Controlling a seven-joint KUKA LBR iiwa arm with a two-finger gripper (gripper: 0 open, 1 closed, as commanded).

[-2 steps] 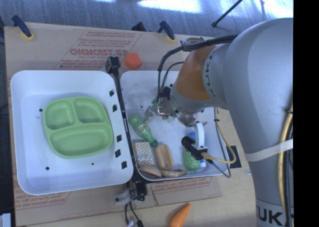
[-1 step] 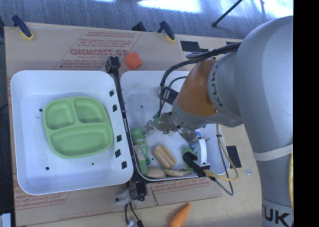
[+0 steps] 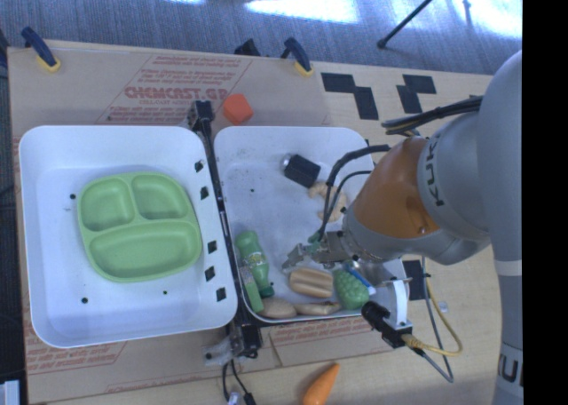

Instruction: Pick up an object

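Setting: cardboard-covered tabletop (image 3: 293,368) with two shallow white bins side by side, left bin (image 3: 35,217) and right bin (image 3: 266,141), clamped at the edges.
Arm: grey with an orange band, reaching in from the right and bent low over the right bin's near corner.
Claw: claw (image 3: 306,257) sits just above the toys at the near end of the right bin; its metal tips look slightly parted, and nothing can be seen pinched between them.
Progress: judged from this, nothing is lifted yet; closing on a toy and raising it are both left to do.
Likely target: hot dog bun (image 3: 311,282) lies just below the tips, on the bin floor, touching the green round toy (image 3: 351,290).
Crowding: green bottle (image 3: 252,263) lies along the left wall, tan pieces (image 3: 297,309) line the near wall; the cluster is tight, so the tips may land on two things at once.
Elsewhere in the right bin: black block (image 3: 302,169) near the far end, well apart.
Left bin: green divided plate (image 3: 138,226).
Outside the bins: orange cube (image 3: 236,109), carrot (image 3: 320,384).
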